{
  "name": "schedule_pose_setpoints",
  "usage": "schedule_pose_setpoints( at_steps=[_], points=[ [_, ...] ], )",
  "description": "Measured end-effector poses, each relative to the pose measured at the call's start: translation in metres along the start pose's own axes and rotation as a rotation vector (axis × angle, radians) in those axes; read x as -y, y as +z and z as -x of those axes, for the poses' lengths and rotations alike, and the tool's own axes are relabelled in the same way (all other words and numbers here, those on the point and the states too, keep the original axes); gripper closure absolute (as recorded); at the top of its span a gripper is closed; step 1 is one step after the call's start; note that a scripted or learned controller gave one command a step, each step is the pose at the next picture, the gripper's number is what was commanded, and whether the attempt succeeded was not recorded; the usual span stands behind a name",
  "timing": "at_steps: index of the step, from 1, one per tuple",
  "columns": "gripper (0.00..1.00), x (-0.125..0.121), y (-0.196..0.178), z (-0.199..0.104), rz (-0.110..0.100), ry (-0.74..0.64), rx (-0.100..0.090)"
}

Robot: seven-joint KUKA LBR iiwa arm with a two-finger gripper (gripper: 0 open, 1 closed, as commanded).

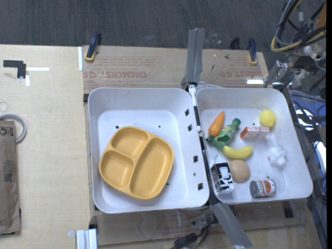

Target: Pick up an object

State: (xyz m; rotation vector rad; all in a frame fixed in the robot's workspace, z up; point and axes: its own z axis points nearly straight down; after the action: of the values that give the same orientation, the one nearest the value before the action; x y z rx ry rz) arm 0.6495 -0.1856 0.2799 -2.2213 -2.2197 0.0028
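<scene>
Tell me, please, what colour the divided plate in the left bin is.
The divided plate is yellow-orange, seen in the camera view.

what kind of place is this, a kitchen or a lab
Most likely a robotics lab bench, not a kitchen. Two white bins sit clamped side by side; toy food like a banana and a carrot fills one, and bundled cables hang at the far right.

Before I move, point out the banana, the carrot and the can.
banana (237,151), camera view, middle of its curve
carrot (217,123), camera view, orange body
can (262,188), camera view, side label
</scene>
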Motion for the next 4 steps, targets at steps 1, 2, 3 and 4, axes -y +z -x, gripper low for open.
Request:
schedule_pose_setpoints(
  at_steps=[1, 2, 3, 4],
  points=[
    [0.0, -0.01, 0.047, 0.032, -0.001, 0.204, 0.002],
    [0.0, 0.033, 0.057, -0.009, 0.0, 0.224, 0.0],
    [0.0, 0.051, 0.116, 0.02, -0.003, 0.329, 0.001],
    [0.0, 0.048, 0.19, 0.015, -0.006, 0.532, -0.012]
  ],
)
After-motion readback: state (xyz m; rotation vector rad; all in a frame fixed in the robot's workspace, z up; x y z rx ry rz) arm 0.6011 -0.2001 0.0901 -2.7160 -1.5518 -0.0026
